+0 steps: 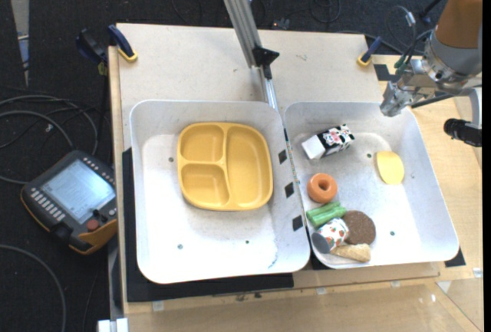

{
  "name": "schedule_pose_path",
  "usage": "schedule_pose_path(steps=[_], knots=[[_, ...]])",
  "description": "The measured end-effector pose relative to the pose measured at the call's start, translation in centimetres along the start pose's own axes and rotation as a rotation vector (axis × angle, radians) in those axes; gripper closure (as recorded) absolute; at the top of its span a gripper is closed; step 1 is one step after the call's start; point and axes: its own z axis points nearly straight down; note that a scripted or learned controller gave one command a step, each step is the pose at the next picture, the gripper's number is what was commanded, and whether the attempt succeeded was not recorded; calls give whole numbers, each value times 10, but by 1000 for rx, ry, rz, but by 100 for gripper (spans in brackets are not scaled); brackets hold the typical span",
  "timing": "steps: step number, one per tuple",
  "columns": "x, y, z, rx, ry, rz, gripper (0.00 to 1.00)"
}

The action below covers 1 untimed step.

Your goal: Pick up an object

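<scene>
- Two white bins are sitting side by side on a pale bench (199, 62); the left bin (153, 246) is holding a yellow divided plate (225, 166).
- At the right bin (430, 208), the gripper (391, 104) is hovering over the far rim, gripping nothing; how far it is parted is unclear.
- Well apart from it, down-left, a black-and-white carton (328, 142) is lying on the bin floor, long axis slanting up to the right.
</scene>
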Motion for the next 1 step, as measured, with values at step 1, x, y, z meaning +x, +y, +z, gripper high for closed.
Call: schedule_pose_path(steps=[1], knots=[[57,-3,-14,4,4,-5,100]])
